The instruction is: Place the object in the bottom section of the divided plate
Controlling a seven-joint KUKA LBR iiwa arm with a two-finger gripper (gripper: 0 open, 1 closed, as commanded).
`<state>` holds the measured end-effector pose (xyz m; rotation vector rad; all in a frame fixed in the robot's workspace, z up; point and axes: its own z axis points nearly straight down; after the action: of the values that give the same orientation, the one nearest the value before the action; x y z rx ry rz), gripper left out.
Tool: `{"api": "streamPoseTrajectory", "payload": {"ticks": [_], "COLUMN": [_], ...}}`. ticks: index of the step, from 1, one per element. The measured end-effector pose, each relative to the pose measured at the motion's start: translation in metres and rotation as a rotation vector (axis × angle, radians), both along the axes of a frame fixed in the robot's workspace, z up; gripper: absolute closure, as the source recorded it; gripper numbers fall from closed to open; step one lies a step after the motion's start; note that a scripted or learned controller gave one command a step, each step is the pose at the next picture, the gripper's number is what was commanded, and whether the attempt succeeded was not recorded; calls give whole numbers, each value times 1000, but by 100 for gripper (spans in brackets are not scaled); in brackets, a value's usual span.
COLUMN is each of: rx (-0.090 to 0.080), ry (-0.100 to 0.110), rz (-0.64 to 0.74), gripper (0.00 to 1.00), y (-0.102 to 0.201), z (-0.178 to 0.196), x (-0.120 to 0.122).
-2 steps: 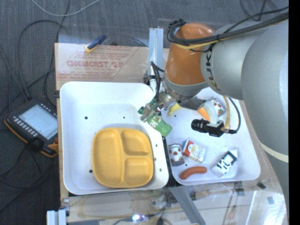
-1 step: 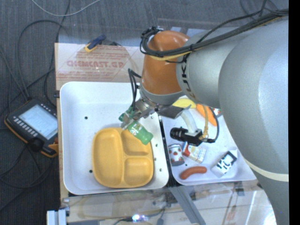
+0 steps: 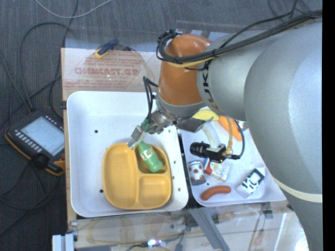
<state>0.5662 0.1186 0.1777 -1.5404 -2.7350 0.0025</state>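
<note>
grey robot arm (image 3: 272,98) with its orange band loomed over two shallow white bins.
its gripper (image 3: 140,137) sat at the top of a small green plastic bottle (image 3: 149,157), which lay in the upper right section of the yellow divided plate (image 3: 121,177) in the left bin (image 3: 89,119); whether the gripper was clamped on the bottle couldn't be told.

The plate (image 3: 137,178) sits in the left bin (image 3: 94,114); a bottle (image 3: 149,157) lies in its upper right section. A sausage (image 3: 215,192) lies in the right bin (image 3: 272,192).
</note>
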Motion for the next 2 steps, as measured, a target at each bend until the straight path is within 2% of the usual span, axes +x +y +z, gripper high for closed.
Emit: {"api": "streamPoseTrajectory", "payload": {"ticks": [1,2], "rx": [-1,5], "ry": [0,-12], "rz": [-173,-135], "gripper": [0,0], "y": [46,103], "z": [-10,-87], "x": [14,-60]}}
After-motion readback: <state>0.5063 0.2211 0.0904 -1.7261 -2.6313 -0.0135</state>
